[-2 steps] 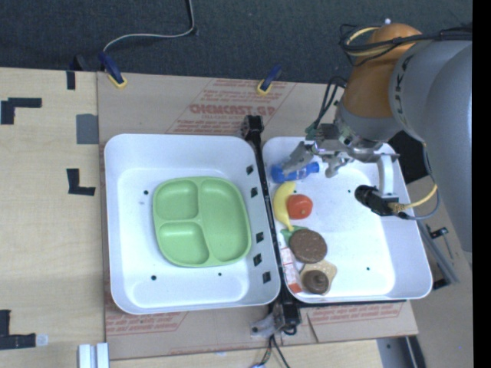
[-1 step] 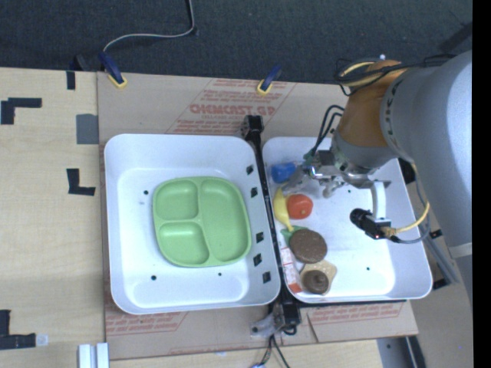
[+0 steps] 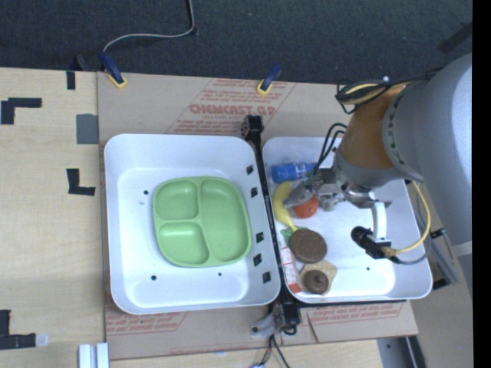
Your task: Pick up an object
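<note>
The left bin [image 3: 123,205] holds a green divided plate [image 3: 202,221]; the right bin [image 3: 406,278] holds a yellow banana [image 3: 282,205], blue bottle [image 3: 294,171], orange piece [image 3: 305,207] and brown discs [image 3: 308,245]; the jaws [image 3: 316,190], just beside the orange piece, cannot be judged open or closed.

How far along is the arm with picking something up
Done: the arm has reached into the right bin, with the end effector low over the red object beside the banana. In hand: nothing visibly gripped. Left: grasp and lift; the brown discs lie untouched.
</note>
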Robot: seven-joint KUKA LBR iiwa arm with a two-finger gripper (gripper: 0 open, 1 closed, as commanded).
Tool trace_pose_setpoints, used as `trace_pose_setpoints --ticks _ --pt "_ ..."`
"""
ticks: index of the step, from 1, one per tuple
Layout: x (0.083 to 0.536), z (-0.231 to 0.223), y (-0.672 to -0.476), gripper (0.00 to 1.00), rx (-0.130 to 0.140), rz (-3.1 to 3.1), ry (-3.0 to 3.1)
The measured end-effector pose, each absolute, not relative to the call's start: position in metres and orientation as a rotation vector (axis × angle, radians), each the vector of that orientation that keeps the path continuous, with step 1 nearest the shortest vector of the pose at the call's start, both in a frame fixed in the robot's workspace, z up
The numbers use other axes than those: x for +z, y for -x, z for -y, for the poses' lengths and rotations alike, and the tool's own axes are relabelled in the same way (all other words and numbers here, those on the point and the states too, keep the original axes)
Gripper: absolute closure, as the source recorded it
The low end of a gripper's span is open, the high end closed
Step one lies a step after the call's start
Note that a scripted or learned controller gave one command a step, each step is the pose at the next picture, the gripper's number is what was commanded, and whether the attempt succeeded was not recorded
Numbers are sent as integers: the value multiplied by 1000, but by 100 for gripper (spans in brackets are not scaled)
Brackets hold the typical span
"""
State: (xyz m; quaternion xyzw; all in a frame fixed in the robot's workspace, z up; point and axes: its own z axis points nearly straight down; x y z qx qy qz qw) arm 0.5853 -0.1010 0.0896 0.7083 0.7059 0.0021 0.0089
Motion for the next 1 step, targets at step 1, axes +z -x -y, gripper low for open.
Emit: trace_pose_setpoints --ticks 1 --pt "97 98 -584 100 4 -2215 -2216"
